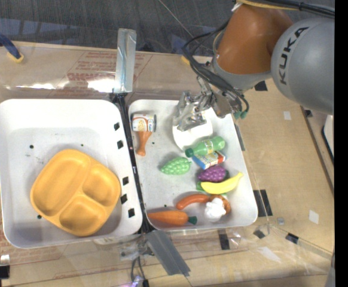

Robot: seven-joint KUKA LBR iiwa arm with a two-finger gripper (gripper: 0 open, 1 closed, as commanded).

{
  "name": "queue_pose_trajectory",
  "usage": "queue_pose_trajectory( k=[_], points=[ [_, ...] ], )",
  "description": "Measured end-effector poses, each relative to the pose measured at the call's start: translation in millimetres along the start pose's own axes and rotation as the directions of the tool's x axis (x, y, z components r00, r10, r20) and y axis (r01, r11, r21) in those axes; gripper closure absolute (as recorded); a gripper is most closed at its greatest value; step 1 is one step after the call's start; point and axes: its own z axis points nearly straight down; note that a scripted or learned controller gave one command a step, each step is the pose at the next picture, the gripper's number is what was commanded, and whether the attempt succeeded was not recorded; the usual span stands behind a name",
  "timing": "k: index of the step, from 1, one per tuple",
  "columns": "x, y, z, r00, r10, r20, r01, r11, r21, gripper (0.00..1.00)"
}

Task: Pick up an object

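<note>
Grey and orange, the arm (pixel 281 37) is reaching in from three o'clock and hanging its gripper (pixel 192 113) over the far end of the right bin (pixel 162 190), at about twelve o'clock in that bin. The fingers (pixel 185 109) are pointing down at a white piece (pixel 193 133) lying just under them; whether they are spread or closed I cannot tell, and nothing is showing between them. Just toward six o'clock from the white piece a green bottle (pixel 208 146) is lying on its side, with a purple grape bunch (pixel 212 173) and a yellow banana (pixel 222 184) below it. A green leafy toy (pixel 175 166) is sitting at the bin's centre. At ten o'clock in the bin a small can (pixel 143 124) and a brown drumstick (pixel 142 142) are lying by the left wall. Along the six o'clock edge a carrot (pixel 169 218), a red sausage (pixel 191 200) and a white garlic-like toy (pixel 217 208) are resting close together. The left bin (pixel 18 118) is holding a yellow divided plate (pixel 75 190), tilted toward six o'clock. Both bins are sitting side by side on the table (pixel 281 178).
</note>
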Motion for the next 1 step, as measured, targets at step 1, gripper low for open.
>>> queue_pose_trajectory(
  k=[1],
  points=[
    [-34.4,105.5,17.6,1.000,0.031,-0.004,-0.031,0.999,-0.005,1.00]
  ],
)
